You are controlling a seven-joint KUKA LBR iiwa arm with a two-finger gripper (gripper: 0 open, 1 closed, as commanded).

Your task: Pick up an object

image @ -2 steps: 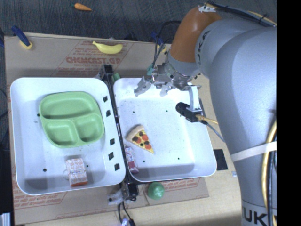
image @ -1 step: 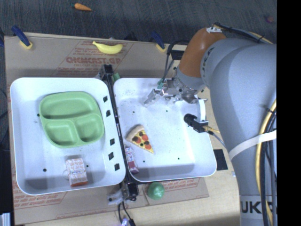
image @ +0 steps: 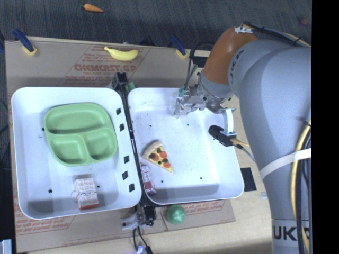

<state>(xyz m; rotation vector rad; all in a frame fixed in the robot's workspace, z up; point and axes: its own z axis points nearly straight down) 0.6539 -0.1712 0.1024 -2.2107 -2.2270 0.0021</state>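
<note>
Currently, the triangular toy pizza slice lies flat, long axis diagonal, tip pointing lower right; gripper state indeterminate.

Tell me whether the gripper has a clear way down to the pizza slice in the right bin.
Probably yes. The pizza slice lies flat on bare bin floor, nothing over it, and the gripper hovers in the same right bin, nothing between them.

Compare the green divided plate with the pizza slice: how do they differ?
The green divided plate lies in the left bin; the pizza slice lies in the right bin. The plate is much larger than the slice. The plate is plain pale green with three compartments; the slice is a tan wedge with red and dark toppings. Both lie flat, apart from the tool.
</note>
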